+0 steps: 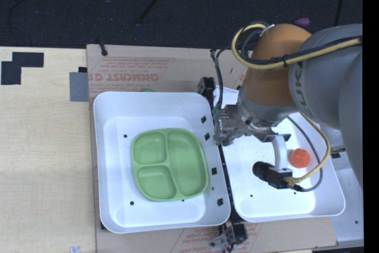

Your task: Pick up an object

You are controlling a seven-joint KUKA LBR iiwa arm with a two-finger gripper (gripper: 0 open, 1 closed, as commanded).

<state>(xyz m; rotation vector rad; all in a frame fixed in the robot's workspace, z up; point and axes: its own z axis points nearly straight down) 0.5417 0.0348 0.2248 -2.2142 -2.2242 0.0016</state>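
Observation:
A small orange ball (pixel 299 157) lies in the right bin (pixel 260 205), toward its right side. My gripper (pixel 227 130) hangs low over that bin's left edge, close to the divider between the bins and well left of the ball. Nothing shows in its grasp. The grey arm with its orange band (pixel 273 71) covers the bin's far half.
The left bin (pixel 112 127) holds a green divided plate (pixel 169 163) with three compartments, lying flat in the middle. Both bins rest on a cardboard sheet (pixel 142 71) on the wooden bench. A small purple thing (pixel 303 22) shows behind the arm at the top.

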